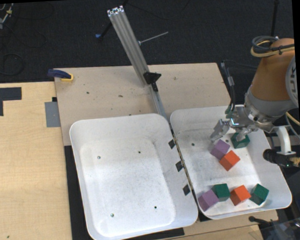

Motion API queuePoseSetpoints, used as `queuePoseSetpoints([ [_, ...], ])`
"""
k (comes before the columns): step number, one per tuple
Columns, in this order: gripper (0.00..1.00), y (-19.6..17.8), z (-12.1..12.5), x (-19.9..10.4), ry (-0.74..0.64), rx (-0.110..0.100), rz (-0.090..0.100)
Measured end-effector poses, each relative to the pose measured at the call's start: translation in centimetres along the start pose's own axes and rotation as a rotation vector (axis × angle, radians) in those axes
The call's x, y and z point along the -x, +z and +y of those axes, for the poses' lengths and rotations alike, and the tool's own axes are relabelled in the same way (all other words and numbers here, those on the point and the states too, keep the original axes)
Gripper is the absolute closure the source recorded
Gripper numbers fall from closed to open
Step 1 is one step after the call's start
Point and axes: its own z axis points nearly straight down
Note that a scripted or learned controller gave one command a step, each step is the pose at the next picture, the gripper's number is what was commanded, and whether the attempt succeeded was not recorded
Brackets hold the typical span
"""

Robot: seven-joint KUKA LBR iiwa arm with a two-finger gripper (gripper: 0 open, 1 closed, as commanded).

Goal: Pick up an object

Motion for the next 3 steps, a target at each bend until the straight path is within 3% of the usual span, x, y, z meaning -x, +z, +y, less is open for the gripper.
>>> queuePoseSetpoints([
  [1,0.00,-0.3,0.1,0.1,0.001,0.005,-0.001],
  [2,0.00,4.1,0.2,-0.2,0.002,0.000,0.000],
  [3,0.00,7.9,0.4,-0.2,0.006,0.009,-0.002],
])
